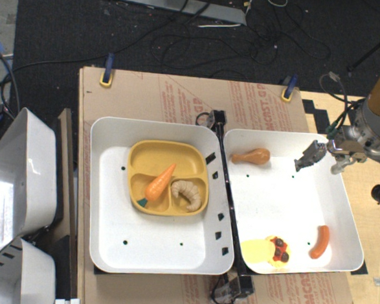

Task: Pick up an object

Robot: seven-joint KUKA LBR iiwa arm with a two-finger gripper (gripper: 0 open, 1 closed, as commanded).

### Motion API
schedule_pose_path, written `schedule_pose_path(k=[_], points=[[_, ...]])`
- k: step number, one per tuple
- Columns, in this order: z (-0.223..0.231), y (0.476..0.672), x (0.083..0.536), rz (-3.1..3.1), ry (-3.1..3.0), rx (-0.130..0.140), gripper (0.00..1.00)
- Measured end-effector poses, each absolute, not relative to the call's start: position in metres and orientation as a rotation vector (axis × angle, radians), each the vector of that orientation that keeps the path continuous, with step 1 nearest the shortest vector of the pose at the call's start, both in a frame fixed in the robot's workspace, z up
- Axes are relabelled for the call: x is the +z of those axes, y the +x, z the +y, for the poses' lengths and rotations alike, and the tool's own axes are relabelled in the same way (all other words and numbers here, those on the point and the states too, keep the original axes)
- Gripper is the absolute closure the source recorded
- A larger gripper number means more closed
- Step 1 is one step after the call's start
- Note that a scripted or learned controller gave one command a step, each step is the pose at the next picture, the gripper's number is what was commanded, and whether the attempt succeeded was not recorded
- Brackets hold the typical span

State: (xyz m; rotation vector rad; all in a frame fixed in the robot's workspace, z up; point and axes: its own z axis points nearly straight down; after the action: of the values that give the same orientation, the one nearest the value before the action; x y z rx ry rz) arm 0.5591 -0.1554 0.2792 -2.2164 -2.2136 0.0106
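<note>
Up at the right bin's (343, 191) far right edge, the claw (324, 157) hangs with its two fingers spread apart, gripping nothing. A toy drumstick (252, 157) lies just to its left. The sausage (320, 242) rests nearer the camera, below the claw, with the yellow piece (261, 250) further left.
</note>
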Motion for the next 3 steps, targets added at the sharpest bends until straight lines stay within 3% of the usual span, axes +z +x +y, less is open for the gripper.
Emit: schedule_pose_path(k=[1, 3], points=[[-0.155, 0.561, 0.285, -2.223, -2.22, 0.001, 0.0], [-0.151, 0.561, 0.171, -2.218, -2.221, 0.004, 0.0]])
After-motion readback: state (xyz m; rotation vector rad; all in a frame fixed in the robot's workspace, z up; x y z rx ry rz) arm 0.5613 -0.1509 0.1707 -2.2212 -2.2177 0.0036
